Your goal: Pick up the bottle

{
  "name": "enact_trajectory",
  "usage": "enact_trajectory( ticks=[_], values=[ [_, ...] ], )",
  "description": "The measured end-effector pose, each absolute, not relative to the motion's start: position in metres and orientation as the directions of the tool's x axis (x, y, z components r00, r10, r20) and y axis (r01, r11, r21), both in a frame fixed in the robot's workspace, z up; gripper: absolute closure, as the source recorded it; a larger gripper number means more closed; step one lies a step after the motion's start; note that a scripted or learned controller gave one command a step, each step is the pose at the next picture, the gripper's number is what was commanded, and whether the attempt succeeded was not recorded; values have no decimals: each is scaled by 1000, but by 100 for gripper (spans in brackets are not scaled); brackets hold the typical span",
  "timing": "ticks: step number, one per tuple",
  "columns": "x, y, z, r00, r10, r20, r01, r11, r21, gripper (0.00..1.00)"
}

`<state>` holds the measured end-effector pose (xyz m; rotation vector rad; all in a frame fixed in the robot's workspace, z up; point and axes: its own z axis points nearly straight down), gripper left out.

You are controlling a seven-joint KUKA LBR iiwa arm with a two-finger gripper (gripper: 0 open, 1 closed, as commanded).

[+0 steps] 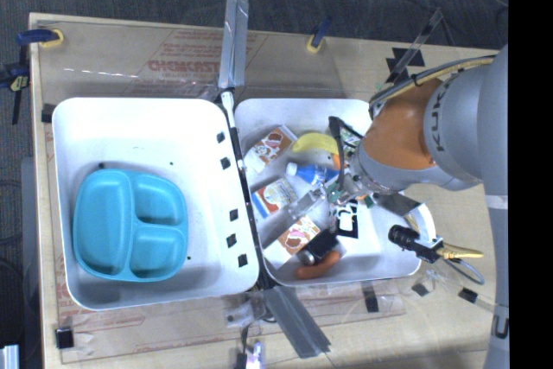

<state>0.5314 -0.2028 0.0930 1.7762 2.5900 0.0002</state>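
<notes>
Desk [130, 56], item one: left white bin [130, 105], holding a light blue divided plate [130, 225] that lies flat towards its left side; nothing here concerns my task. Item two: right white bin [294, 105], crowded. Along its left half I log three printed snack packets [270, 147], one near the top, one midway, one lower. Below them lie a black object [321, 248] and an orange object [313, 270] against the near wall; I cannot identify either. Item three, the target: the bottle [309, 174], clear with a pale cap, lying on its side near the bin's middle, just below a yellow banana [315, 144] and touching the clutter around it. Item four: end effector [344, 196], low in the bin just right of the bottle; whether it is spread or pressed together I cannot tell, and I see nothing held. Item five: the arm [458, 125], reaching in from the right. Step judged: approach, grasp not made. Next I would centre over the bottle's body, clear of the banana, then close and lift.
</notes>
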Motion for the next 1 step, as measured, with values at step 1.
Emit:
enact_trajectory(
  ticks=[1],
  values=[
    [612,-211,93,-565,825,-1,825,565,0,0]
  ],
)
